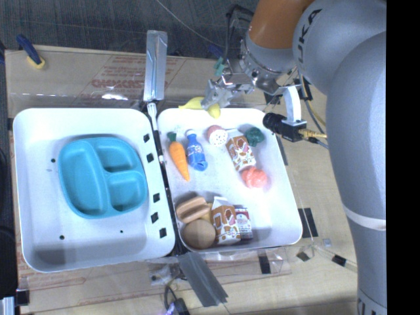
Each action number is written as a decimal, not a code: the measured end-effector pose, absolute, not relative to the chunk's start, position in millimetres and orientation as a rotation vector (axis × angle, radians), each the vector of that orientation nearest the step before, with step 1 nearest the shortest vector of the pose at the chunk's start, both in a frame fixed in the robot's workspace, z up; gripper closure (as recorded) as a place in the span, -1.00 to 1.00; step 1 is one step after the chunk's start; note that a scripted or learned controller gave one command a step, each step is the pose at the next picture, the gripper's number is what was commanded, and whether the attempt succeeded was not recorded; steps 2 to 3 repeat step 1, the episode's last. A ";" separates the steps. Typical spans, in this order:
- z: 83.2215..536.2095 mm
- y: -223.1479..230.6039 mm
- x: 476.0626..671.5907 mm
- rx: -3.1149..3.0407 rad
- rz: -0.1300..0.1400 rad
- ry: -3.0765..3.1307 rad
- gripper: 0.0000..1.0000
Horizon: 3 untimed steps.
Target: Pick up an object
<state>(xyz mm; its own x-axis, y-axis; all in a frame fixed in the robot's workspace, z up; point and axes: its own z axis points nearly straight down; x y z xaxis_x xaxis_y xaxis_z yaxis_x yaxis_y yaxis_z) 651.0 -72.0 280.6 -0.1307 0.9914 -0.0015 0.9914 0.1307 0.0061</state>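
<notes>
Found the gripper [220, 96] low over the far rim of the right bin [279, 209], at the end of the grey arm [348, 58] reaching in from the right. Could not tell how far the pincer stood open, nor whether it had hold of anything. Saw a yellow object [195, 103] lying at that same far rim, right at the gripper's tip; could not tell whether touching or just beneath.

Noted the rest inside the right bin: an orange carrot [178, 160] along the left wall, a blue bottle [194, 151] just beside it, a small round pink-and-white piece [216, 135], a dark green piece [253, 136] near the far right corner, a printed carton [241, 152] between them, a pink fruit [256, 178] just below the carton. Spotted a bun [192, 207], a brown ball [198, 233] and a printed packet [231, 223] crowded at the near edge.

Saw a blue divided tray [103, 176] lying flat in the left bin [29, 130]
</notes>
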 end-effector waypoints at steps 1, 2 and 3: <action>247.4 -73.2 545.7 1.834 -0.003 2.553 1.00; 247.4 -73.2 545.7 1.834 -0.003 2.553 1.00; 247.4 -73.2 545.7 1.834 -0.003 2.553 1.00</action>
